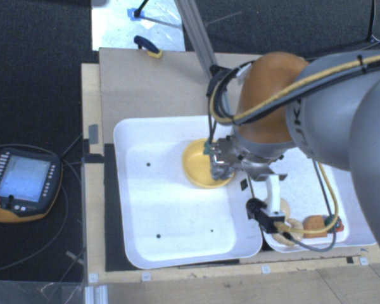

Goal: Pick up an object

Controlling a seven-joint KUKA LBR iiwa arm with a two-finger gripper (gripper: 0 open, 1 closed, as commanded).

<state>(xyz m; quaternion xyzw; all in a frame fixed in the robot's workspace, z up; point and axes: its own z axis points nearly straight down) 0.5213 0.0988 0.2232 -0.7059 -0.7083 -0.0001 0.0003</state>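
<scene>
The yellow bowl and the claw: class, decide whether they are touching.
Cannot tell. In the camera view the claw overlaps the yellow bowl's right edge, but the wrist hides any contact or gap.

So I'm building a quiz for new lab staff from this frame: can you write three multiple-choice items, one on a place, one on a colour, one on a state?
1. Where does the round dish lie?
A. In the left bin, near its right wall
B. On the floor by the handheld controller
C. On the bare board above the bins

2. What colour is the dish?
A. Blue
B. Yellow
C. Black

3. How does the arm stand in relation to the bins?
A. Parked away from the bench
B. Reaching in over the bins, wrist above the dish's right edge
C. Lying flat inside the left bin

Answers:
1. A, the dish sits on the white floor of the left bin, close to the wall it shares with the right bin.
2. B, it is plain yellow against the white.
3. B, the orange-banded wrist hangs right over that spot.
</scene>
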